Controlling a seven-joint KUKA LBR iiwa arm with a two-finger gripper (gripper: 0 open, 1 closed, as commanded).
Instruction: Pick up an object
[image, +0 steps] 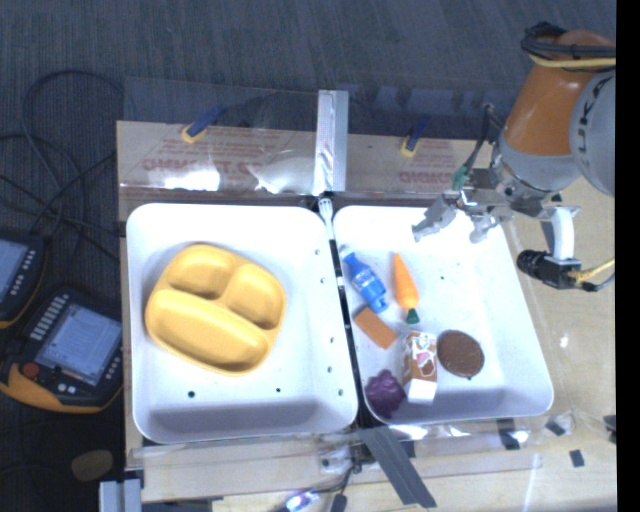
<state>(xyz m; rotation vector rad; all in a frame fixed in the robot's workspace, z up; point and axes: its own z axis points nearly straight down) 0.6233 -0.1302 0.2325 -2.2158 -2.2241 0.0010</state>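
The right bin (500, 300) holds a blue bottle (366, 283), an orange carrot (405, 283), an orange block (375, 327), a small milk carton (421, 366), a brown round disc (460, 353) and a purple bunch of grapes (384, 391). A large yellow loaf-like object (213, 304) fills the middle of the left bin (150, 400). My gripper (456, 221) hangs over the back right part of the right bin, open, with nothing between its fingers. It is above and to the right of the carrot, apart from all objects.
A metal divider (331, 150) stands behind the seam between the bins. Cardboard with clips lies at the back. A teach pendant (60, 345) and cables sit on the floor at left. Bare bin floor lies under the gripper.
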